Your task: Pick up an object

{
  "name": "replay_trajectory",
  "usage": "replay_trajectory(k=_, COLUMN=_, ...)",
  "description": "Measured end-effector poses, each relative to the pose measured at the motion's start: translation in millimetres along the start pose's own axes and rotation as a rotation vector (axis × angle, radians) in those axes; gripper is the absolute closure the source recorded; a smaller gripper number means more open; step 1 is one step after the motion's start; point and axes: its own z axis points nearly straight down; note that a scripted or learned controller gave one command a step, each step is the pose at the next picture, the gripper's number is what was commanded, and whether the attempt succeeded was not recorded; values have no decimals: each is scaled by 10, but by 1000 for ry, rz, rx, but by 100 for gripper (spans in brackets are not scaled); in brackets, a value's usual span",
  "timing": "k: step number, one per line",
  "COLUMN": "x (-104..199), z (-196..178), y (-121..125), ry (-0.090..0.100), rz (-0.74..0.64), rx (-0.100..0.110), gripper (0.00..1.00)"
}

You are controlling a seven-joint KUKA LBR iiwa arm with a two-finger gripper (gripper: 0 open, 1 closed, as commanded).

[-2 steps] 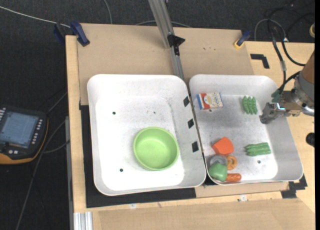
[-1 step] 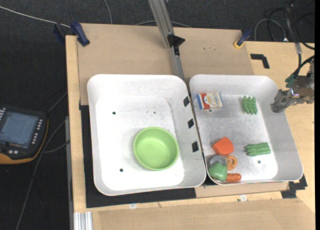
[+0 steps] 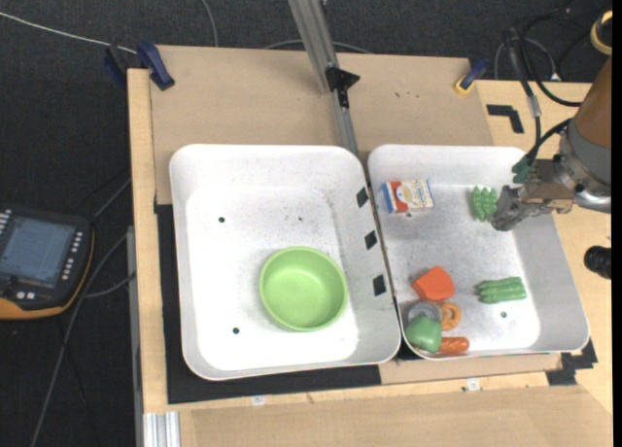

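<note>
The arm's jaws are seen at the right of the frame, over the right bin; whether they are apart or together cannot be told. A green toy lies just beside them. Further left a small carton is seen, and lower down an orange block. A green bowl sits in the left bin.

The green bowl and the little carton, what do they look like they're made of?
The green bowl looks like moulded plastic: one even lime colour, smooth, with a soft sheen. The little carton looks like printed card or a plastic toy copy, with flat faces and red, white and blue panels; the view leaves that open.
</note>
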Motion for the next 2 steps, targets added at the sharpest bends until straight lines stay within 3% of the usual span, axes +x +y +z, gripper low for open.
replay_trajectory(k=2, x=1082, z=204, y=-133, ry=0, rz=-1, rx=0, gripper=100)
